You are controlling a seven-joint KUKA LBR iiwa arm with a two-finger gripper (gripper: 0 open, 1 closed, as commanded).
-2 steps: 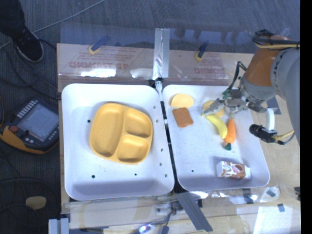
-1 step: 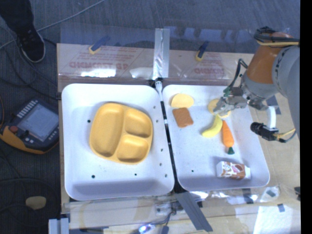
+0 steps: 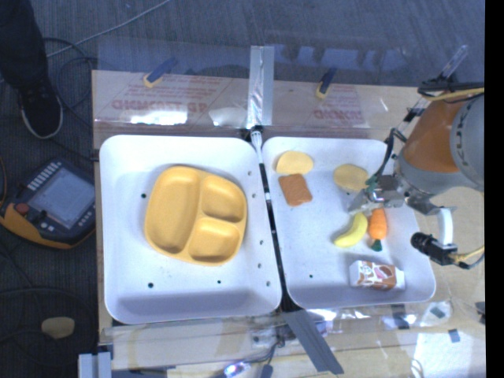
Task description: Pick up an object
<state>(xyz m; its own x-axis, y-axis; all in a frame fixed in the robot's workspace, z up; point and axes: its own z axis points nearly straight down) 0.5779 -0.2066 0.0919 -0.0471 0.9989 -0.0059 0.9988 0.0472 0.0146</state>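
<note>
Approach step: gripper (image 3: 376,198) was lowered into the right bin (image 3: 315,282), nothing seen held.
Left bin (image 3: 118,290) was taken up by a yellow divided tray (image 3: 197,213). In the right bin, the carrot (image 3: 378,224) was seen just below the gripper, touching the banana (image 3: 352,231). Gripper opening couldn't be told. Next, a short descent centred on the carrot was judged necessary.

Grey carpet floor (image 3: 331,6) — cables (image 3: 118,22), a handheld pendant (image 3: 47,203).
</note>
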